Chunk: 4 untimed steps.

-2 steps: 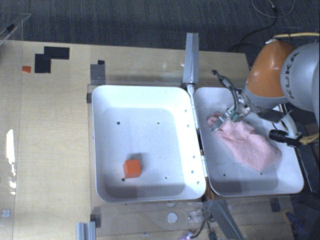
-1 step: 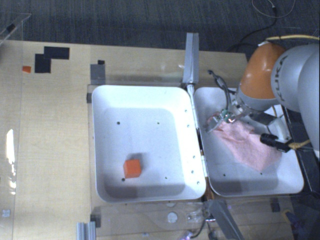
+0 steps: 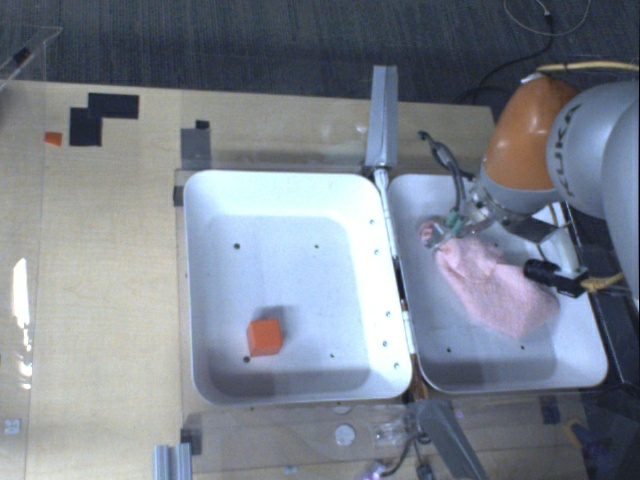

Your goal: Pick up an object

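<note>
Pink cloth at the gripper's tip, grasp unconfirmed

Pink cloth lies crumpled in the right bin, spread from that bin's middle toward its far left corner. Its upper left end bunches up to a narrow point, and that point meets the gripper, which sits low over the same corner of the right bin. Whether the tool is open, closed, or has fabric caught in it I cannot tell; the tip is small and tangled with cable and a spot of green at this angle. The rest of the cloth appears to rest flat on the bin floor, so nothing looks lifted.

Behind the gripper, toward the right bin's far right side, the grey arm with its orange band leans in over the rim.

My reading is that the step in hand is the grasp itself, at the cloth's gathered end. The next move would call for a firm pinch on that bunched fabric and then a straight rise, high enough for the trailing cloth to clear the bin wall; soft fabric can slip out of a shallow pinch.

Left of the right bin, the left bin holds an orange block near its front.
</note>
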Each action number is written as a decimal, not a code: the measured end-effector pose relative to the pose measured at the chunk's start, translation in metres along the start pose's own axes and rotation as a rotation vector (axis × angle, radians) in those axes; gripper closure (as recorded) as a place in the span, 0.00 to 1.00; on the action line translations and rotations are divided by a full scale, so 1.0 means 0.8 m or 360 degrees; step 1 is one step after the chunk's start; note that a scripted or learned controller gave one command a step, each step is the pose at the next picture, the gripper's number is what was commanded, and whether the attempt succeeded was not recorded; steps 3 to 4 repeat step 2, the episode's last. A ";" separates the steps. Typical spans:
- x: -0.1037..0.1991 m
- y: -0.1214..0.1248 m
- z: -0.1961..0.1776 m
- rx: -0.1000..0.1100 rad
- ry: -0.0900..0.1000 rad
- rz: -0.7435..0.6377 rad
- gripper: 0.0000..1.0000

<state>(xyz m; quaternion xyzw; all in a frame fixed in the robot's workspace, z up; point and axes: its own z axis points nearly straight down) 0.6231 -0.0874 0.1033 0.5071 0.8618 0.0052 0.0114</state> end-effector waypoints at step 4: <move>-0.041 0.048 -0.119 0.0024 0.0011 0.0415 1.00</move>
